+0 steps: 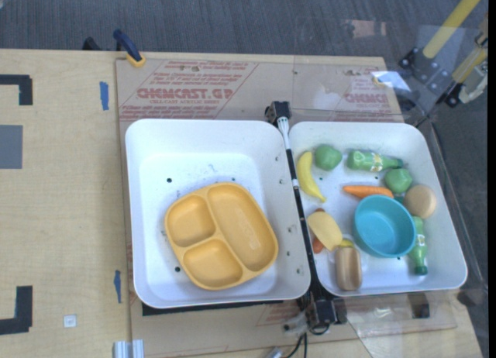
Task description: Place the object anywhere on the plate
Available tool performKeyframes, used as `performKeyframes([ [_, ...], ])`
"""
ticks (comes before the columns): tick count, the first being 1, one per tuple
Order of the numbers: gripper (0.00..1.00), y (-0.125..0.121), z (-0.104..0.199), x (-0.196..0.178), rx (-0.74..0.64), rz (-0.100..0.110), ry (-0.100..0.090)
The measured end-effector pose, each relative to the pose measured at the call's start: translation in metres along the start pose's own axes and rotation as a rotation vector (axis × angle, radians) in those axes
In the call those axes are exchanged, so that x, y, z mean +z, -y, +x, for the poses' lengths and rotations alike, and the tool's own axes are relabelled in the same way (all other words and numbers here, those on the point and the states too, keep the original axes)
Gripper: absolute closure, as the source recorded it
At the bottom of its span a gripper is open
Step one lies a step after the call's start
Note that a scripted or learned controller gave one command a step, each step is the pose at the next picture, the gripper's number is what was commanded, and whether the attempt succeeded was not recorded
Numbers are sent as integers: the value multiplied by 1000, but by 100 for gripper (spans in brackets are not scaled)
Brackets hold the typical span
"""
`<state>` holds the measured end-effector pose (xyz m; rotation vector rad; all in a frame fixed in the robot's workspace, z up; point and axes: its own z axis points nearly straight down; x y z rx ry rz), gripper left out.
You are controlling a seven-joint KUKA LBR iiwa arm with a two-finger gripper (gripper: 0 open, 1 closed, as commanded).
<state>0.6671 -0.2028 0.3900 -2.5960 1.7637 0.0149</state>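
Yellow and three-parted, the plate point(222, 235) is being borne by the left bin point(155, 155), while the banana point(309, 176), carrot point(367, 191) and blue bowl point(382, 225) are being kept in the right bin point(448, 259), apart from the plate, and the gripper's state cannot be told.
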Motion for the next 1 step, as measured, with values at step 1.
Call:
performKeyframes([
  [1,100,2,-8,-150,-431,12,-15],
])
